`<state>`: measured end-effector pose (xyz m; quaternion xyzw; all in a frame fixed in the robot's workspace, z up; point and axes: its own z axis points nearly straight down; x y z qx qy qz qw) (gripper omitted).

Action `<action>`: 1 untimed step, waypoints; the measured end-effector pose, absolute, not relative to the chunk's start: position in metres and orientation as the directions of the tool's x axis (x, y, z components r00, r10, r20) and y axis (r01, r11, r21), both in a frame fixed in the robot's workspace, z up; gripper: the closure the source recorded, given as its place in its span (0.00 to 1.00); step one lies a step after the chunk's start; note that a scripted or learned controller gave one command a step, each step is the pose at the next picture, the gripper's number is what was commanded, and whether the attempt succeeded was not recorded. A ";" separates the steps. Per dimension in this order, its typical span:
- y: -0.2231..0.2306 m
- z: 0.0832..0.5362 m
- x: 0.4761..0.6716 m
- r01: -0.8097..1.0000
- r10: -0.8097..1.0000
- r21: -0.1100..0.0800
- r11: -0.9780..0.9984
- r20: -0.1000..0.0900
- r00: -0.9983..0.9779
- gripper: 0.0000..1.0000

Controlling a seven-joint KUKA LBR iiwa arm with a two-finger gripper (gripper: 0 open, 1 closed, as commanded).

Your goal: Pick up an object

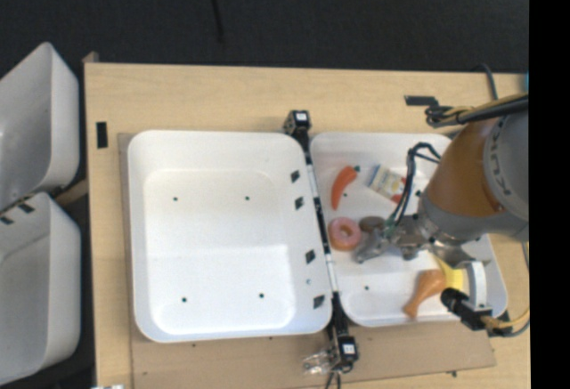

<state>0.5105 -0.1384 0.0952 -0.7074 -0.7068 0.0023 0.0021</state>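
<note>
On the wooden bench [223,98] we see two shallow white bins side by side, the left bin [142,227] showing us only its bare floor. They meet along a shared middle edge set with small black clips [313,227]. Just past that edge, in the right bin [356,303], we find a pink ring [344,233] lying flat near the bin's left wall, about halfway down it. Above the ring, toward the bin's far edge, an orange carrot-shaped piece [340,186] lies at a slant, its green tip pointing to the far right. To its right, near the far edge, sits a small pale packet [385,182] with coloured print. The gripper [370,247] hangs low over the middle of the right bin, its metal tip just beside the pink ring's right side; we cannot tell whether it touches the ring. Further right, the grey arm [476,191] with its orange band covers much of the bin's right side. Near the bin's near right corner we see an orange cone-like piece [424,293] and, just beside it, a yellow block [452,277] partly under the arm.
</note>
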 end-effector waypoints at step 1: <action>-0.117 0.101 0.536 1.000 1.000 0.002 0.005 0.000 -0.005 0.00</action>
